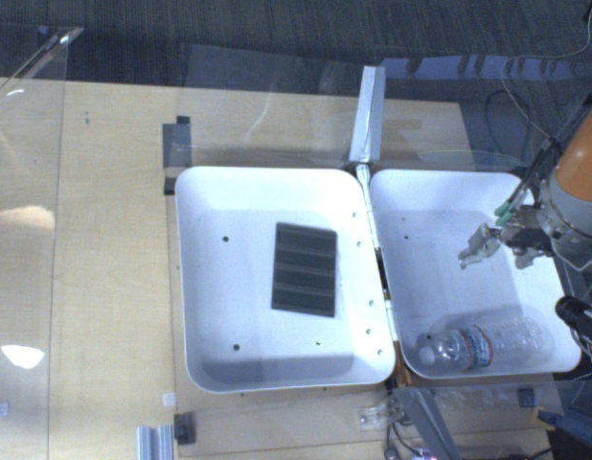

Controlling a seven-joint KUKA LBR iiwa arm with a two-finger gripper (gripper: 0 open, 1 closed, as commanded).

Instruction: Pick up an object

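A clear plastic bottle (483, 344) with a blue label lies on its side along the front wall of the right bin (421, 199). A dark ridged rectangular pad (305, 268) lies flat in the middle of the left bin (210, 199). My gripper (493, 251) hangs over the right half of the right bin, above and behind the bottle and apart from it. Its fingers stand open with nothing between them. The orange band of the arm (579, 166) shows at the right edge.
A metal divider post (366, 123) rises behind the seam between the two bins. Cables (535, 113) run behind the arm at the back right. Light wooden benchtop (85, 257) surrounds the bins on the left.
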